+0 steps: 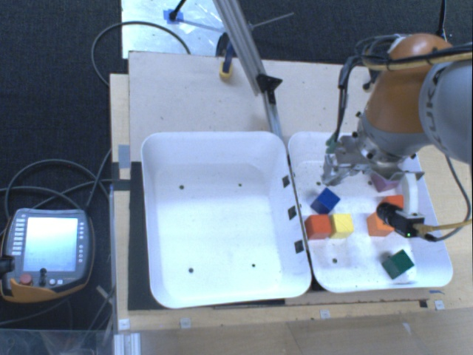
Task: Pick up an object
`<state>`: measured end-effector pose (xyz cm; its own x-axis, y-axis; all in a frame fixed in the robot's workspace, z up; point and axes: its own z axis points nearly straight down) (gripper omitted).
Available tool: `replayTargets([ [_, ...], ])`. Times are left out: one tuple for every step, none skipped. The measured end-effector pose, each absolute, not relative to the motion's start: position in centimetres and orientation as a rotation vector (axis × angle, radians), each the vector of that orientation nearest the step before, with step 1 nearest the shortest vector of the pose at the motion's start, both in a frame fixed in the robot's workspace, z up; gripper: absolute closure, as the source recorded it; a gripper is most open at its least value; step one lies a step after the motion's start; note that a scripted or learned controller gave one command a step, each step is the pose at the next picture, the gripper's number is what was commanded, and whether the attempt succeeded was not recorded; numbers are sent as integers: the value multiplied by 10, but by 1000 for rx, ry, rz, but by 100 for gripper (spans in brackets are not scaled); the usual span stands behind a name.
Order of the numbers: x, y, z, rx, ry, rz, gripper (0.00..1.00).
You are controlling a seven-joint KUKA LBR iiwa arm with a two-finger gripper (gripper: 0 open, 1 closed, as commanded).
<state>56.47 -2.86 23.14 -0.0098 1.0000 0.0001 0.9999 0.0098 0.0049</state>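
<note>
The right bin (310, 150) holds several small blocks: a blue cube (324, 200), an orange cube (318, 226), a yellow cube (342, 225), another orange block (382, 223), a dark green cube (398, 263) and a pale purple block (384, 183) partly hidden under the arm. My gripper (336, 167) hangs over the bin's upper middle, just above and slightly right of the blue cube. I see nothing between its fingers. The arm's orange band and wrist cover the bin's upper right part.
The left bin (155, 154) lies beside the right one, with a shared inner rim between them. A slanted metal rod (240, 32) reaches down toward the bins from the top. A teach pendant (46, 254) rests on the floor at far left. Cables trail along the arm.
</note>
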Motion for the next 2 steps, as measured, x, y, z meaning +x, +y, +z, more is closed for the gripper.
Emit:
replayTargets([
  [577,26,230,2209,2233,6,100],
  [606,84,231,2207,2234,8,100],
])
